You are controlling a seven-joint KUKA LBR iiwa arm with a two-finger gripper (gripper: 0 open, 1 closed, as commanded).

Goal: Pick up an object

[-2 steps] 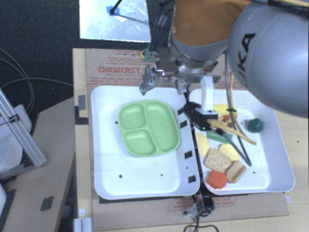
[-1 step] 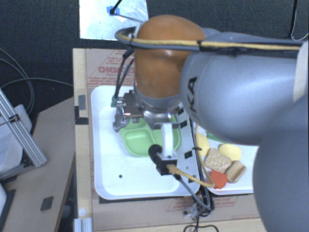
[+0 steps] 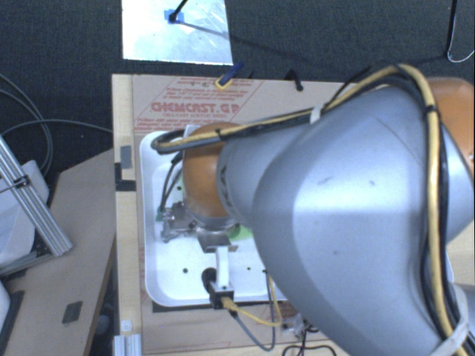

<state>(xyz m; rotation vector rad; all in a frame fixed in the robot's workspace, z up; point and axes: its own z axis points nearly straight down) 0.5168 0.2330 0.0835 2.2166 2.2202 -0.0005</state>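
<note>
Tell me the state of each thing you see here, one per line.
White bin: sitting level, partly covered.
Arm: stretched across over the bin.
Gripper: low inside the bin.
Green object: lying in the bin, mostly hidden under the arm.

A pale brown masking sheet is lying flat beyond the white bin, and red print is running across it. The largest line, in heavy capitals, is reading "CHEMCAST GP" and is standing upright to the camera. Finer red lines are sitting just above and below that name, but they are coming through too small and blurred to read. Nothing else is showing legible lettering.
</note>
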